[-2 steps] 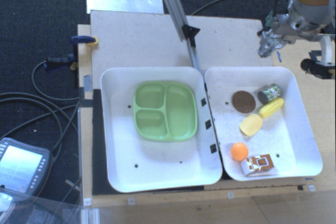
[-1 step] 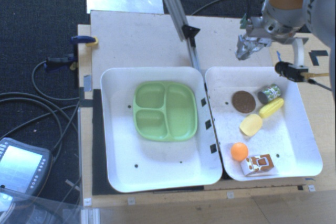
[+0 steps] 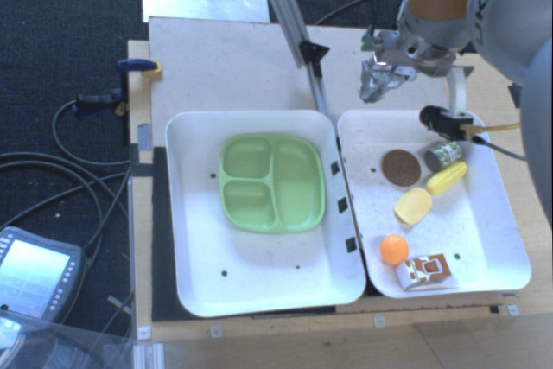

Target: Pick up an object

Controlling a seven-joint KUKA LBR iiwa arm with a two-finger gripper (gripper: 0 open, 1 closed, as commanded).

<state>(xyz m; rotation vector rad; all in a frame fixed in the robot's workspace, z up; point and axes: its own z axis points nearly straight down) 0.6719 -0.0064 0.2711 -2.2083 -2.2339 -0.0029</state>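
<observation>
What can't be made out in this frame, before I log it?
- Gripper, camera view: small and blurred above the right bin; finger state unreadable.
- Small green-patterned object: partly behind the yellow corn; identity unclear.
- Printed box: label too small to read.
- Arm: cut off by the top edge.

Two white bins side by side on a tabletop: left bin with a green divided plate. Right bin with brown disc, yellow corn, pale yellow piece, orange ball, small carton. Gripper above the tabletop, just beyond the right bin's far rim.
</observation>
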